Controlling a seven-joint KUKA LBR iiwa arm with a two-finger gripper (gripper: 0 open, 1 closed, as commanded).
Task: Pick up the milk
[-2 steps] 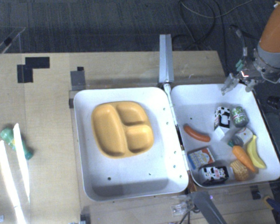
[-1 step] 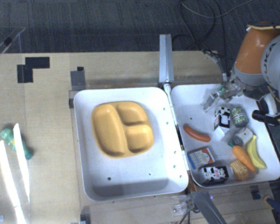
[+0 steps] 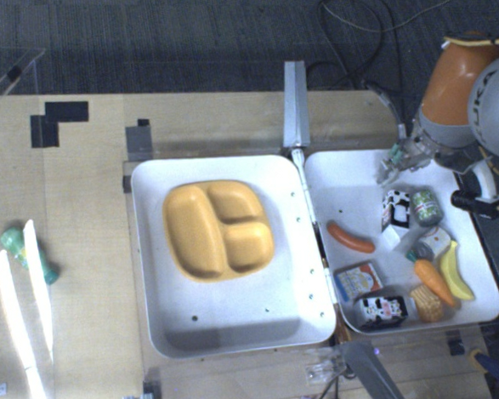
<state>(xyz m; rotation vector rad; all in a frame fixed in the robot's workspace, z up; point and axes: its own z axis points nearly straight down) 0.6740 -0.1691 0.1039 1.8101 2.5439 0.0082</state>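
Observation:
A milk carton (image 3: pixel 395 209) with black and white cow patches stands upright in the upper middle of the right bin (image 3: pixel 342 179). A second cow-patched carton (image 3: pixel 382 309) lies on its side at that bin's front edge. My gripper (image 3: pixel 398 160) hangs over the bin's back right part, just above and behind the upright carton, apart from it. Nothing shows in its grasp. The grey arm with its orange band (image 3: pixel 462 77) reaches in from the upper right.
Beside the upright carton is a green can (image 3: pixel 426 207). A sausage (image 3: pixel 351 237), a small printed box (image 3: pixel 357 279), a carrot (image 3: pixel 432 282), a banana (image 3: pixel 454 270) and a cracker (image 3: pixel 428 303) crowd the right bin. A yellow divided plate (image 3: pixel 218 229) lies in the left bin (image 3: pixel 156 269).

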